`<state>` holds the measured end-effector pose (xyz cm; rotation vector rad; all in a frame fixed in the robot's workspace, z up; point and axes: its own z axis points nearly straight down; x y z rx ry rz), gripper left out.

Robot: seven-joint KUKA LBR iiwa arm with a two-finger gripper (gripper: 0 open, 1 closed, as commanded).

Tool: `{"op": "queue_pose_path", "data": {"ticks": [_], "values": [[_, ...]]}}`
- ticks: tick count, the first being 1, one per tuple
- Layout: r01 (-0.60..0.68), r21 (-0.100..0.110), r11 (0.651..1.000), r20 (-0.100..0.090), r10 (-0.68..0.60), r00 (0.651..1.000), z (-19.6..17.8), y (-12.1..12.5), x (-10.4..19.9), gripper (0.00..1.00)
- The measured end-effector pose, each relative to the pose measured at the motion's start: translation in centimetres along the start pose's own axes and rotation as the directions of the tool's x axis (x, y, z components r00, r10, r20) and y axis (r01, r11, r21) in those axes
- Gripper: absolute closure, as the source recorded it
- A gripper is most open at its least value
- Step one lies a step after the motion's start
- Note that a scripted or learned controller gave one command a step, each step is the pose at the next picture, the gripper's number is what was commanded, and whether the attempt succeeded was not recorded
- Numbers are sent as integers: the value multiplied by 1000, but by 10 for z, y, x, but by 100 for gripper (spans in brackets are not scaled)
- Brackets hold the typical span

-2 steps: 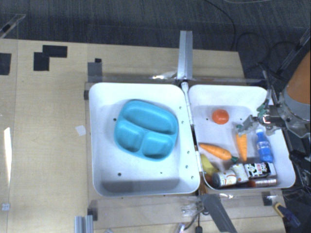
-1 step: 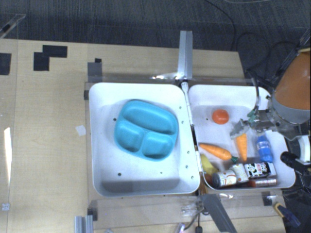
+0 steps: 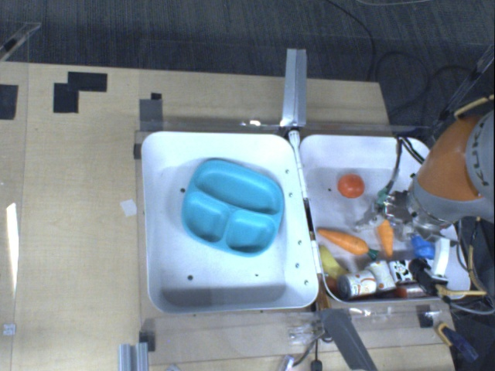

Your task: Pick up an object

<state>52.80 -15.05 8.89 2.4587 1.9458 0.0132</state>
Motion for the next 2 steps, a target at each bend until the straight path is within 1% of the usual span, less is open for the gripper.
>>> {"op": "queue_pose_path", "data": {"ticks": [1,2], "values": [[0,-7,1000,-2,0,1000,-12,3,1,100],[-264,5,965,4,264,965,-165,7,98,100]]}}
